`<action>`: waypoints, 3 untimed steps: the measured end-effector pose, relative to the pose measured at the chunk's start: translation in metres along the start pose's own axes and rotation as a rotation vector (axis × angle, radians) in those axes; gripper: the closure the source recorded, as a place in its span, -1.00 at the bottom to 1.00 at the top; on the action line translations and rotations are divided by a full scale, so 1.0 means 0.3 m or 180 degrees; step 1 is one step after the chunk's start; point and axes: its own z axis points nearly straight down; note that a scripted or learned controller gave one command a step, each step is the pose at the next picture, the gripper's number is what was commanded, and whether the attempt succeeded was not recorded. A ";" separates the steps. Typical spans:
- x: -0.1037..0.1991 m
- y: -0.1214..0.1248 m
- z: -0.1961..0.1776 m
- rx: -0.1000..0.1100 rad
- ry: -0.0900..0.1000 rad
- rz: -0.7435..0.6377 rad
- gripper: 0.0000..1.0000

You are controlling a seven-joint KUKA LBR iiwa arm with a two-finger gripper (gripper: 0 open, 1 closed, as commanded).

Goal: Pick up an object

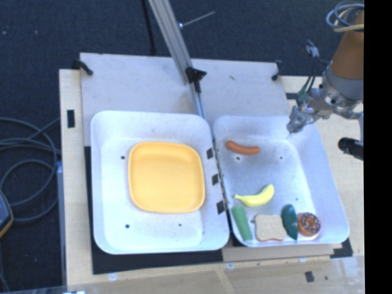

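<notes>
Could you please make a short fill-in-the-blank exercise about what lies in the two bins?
1. The yellow plate lies in the ____ bin.
2. The sausage lies in the ____ bin.
3. The fruit beside the slice of bread is a ____.
4. The hand hangs over the right bin's far ____ corner.

Missing words: left; right; banana; right

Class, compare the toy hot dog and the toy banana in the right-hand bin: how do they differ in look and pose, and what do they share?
The hot dog is orange-red; the banana is yellow. The hot dog lies nearly straight across the bin, while the banana curves and slants upward to the right. The hot dog sits nearer the bin's far end and the gripper; the banana lies lower, close to the other toy foods. Both rest loose on the floor of the right bin, untouched.
</notes>
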 end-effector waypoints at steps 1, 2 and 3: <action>0.185 -0.005 0.017 0.0001 0.0004 -0.0008 1.00; 0.366 0.004 0.036 0.0001 0.0004 -0.0010 1.00; 0.534 -0.004 -0.004 -0.0003 0.0006 -0.0009 1.00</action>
